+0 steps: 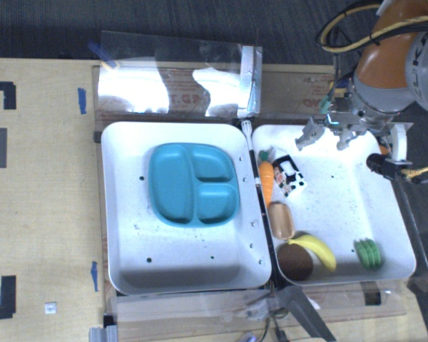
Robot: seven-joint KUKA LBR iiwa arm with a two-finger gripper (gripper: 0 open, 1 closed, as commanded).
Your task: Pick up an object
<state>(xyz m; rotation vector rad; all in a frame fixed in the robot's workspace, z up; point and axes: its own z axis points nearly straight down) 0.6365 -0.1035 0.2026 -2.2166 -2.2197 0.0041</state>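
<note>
Over right bin's [396, 212] far edge: gripper [327, 138] spread wide, holding nothing. Along its left wall, smooth tapered carrot [266, 180], long axis near-far; below it curved glossy banana [316, 250], fuzzy brown kiwi [295, 261].

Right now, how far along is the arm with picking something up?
Nothing looks picked yet. The hand is over the far end of the right bin with its fingers spread and nothing between them. The carrot, banana, brown ball and green piece all lie in the bin. Descending, gripping and lifting remain.
</note>
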